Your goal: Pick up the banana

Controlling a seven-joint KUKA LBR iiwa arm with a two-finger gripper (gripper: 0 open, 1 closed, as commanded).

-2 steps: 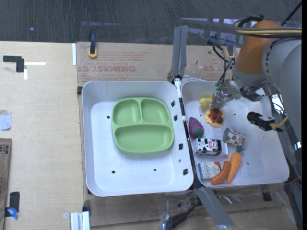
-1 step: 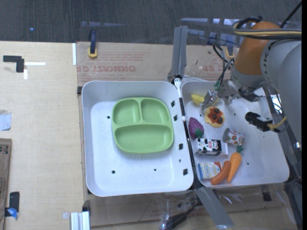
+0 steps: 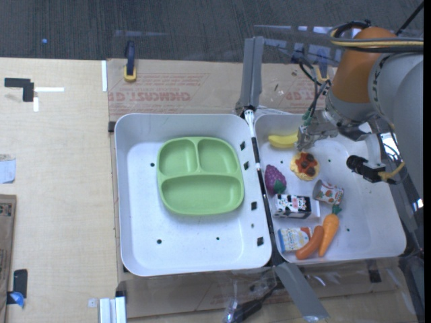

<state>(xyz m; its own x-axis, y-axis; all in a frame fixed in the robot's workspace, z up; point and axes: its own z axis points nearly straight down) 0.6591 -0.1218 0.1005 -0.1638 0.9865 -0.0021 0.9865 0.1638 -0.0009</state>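
Observation:
The yellow banana [image 3: 283,140] lies near the back left corner of the right bin [image 3: 377,234]. My gripper [image 3: 306,138] hangs just to the banana's right, close to its end, low over the bin floor. I cannot make out how the gripper stands from this angle. Nothing visibly sits in its grasp. The grey arm with its orange band [image 3: 360,73] reaches in from the upper right.
In the right bin lie a pizza-like toy [image 3: 304,166], purple grapes [image 3: 274,178], a milk carton [image 3: 293,206], a small box [image 3: 328,194], two carrots [image 3: 322,237] and a pouch [image 3: 291,237]. The left bin [image 3: 135,200] holds a green divided plate [image 3: 200,175].

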